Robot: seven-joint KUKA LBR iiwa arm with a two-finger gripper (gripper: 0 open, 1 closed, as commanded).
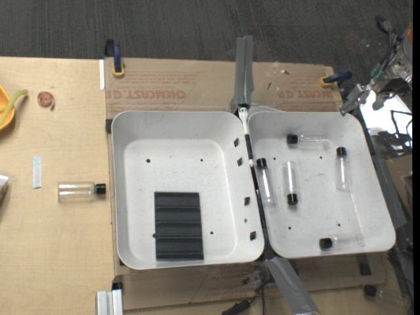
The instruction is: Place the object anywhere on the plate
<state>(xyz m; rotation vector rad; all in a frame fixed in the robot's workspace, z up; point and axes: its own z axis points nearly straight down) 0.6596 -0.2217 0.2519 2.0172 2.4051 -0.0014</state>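
A dark ribbed rectangular plate (178, 226) lies flat in the left bin (131, 136), near its front wall. Several clear vials with black caps lie in the right bin (367, 176). One vial (306, 139) lies crosswise at the back. Another vial (264, 180) rests along the left wall. A third vial (289, 182) lies beside it with its cap toward the front. One more vial (341, 169) lies at the right, and a last vial (338, 243) sits by the front wall.
On the wooden bench left of the bins lie a loose clear vial (80, 189), a white strip (37, 172), a small red disc (44, 99) and a yellow object (5, 109). Blue clamps (115, 56) (335, 79) hold the cardboard. Cables and metal fittings (384, 77) crowd the top right.
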